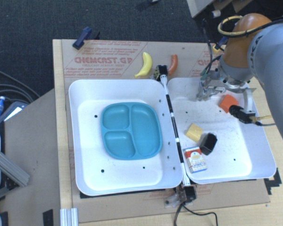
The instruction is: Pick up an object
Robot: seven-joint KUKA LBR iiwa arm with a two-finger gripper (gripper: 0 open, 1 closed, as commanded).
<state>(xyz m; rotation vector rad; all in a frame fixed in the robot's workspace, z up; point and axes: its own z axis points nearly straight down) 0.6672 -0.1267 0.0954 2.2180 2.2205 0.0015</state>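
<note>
The hand hangs low over the right bin's far end; I cannot tell its state. Left to right: one blue divided plate in the left bin, then one yellow block, one red-and-white carton, one black object, one orange piece just right of the hand. The tabletop reads "CHEMCAST".

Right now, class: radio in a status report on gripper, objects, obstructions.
Gripper low in right bin, far end. Orange block beside it, ungrasped. Yellow block, black piece lie nearer.
</note>
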